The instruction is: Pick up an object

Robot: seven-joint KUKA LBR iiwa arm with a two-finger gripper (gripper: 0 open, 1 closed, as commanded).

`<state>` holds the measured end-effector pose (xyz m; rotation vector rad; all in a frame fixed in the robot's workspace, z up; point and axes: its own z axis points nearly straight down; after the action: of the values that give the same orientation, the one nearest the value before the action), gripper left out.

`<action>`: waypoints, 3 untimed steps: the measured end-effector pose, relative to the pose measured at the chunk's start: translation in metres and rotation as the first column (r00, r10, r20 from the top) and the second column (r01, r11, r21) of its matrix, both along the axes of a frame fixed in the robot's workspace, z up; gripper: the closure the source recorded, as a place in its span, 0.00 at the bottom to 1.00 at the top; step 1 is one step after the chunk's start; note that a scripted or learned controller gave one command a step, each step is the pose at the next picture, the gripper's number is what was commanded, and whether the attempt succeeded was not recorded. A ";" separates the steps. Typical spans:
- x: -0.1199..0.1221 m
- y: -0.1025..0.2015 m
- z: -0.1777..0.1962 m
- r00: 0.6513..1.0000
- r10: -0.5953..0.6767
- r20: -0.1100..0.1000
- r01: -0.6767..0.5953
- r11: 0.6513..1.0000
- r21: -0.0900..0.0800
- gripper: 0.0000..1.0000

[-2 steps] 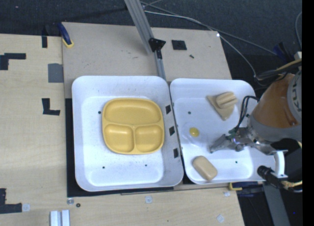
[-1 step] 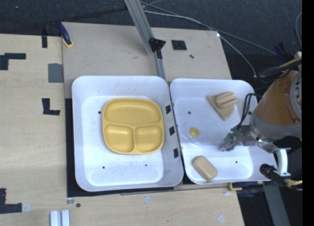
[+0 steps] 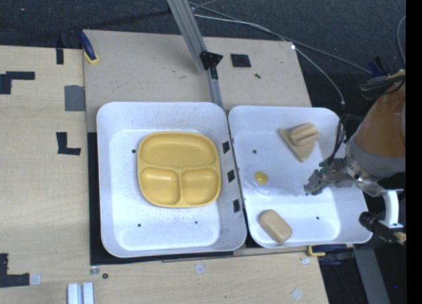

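Observation:
The right bin (image 3: 330, 118) holds a tan wedge-shaped block (image 3: 300, 139) near its back, a small yellow ball (image 3: 261, 178) left of centre, and a tan oval piece (image 3: 275, 225) near the front. My gripper (image 3: 316, 184) hangs low at the bin's right side, its dark fingers pointing left over bare bin floor. It is right of the ball and below the wedge, touching none of them. Nothing shows between the fingers.
The left bin (image 3: 119, 230) carries a yellow divided plate (image 3: 179, 168) with three compartments. A grey pole (image 3: 188, 22) slants down to the gap between the bins. The arm's orange band (image 3: 386, 124) and wrist overhang the right bin's right rim.

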<state>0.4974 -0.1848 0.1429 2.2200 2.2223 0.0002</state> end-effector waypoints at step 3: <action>0.013 0.000 0.121 1.000 0.000 -0.001 0.000 1.000 0.000 1.00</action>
<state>0.5108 -0.1845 0.2642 2.2200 2.2229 -0.0005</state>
